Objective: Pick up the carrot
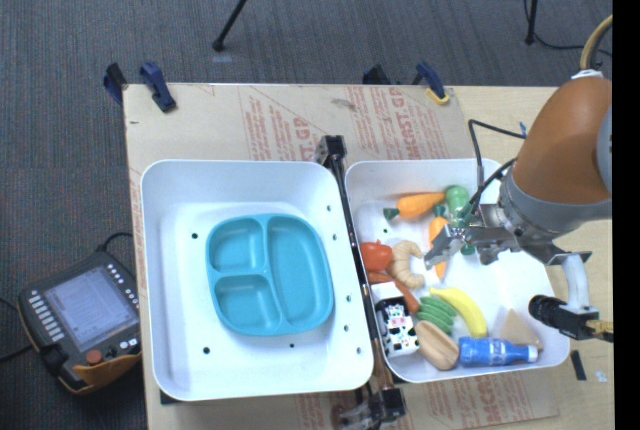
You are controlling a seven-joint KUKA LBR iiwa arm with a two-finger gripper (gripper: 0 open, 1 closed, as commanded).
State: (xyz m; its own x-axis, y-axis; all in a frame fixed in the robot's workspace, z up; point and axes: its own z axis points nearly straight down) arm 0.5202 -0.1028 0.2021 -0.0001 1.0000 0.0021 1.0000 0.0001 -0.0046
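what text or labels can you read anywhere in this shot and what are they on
Red print on the brown cardboard sheet under the two bins: mirrored and upside down, too distorted to read for certain.
Lit screen of the grey and orange handheld control pendant: too small and blurred to read.
Label on the blue plastic bottle: too small to read.
Black and white carton: no legible text.

light: even, fairly bright, from overhead | shadows: soft, faint under bins (250,178) | glare: mild on white plastic | focus: slightly soft, low resolution | distortion: none evident
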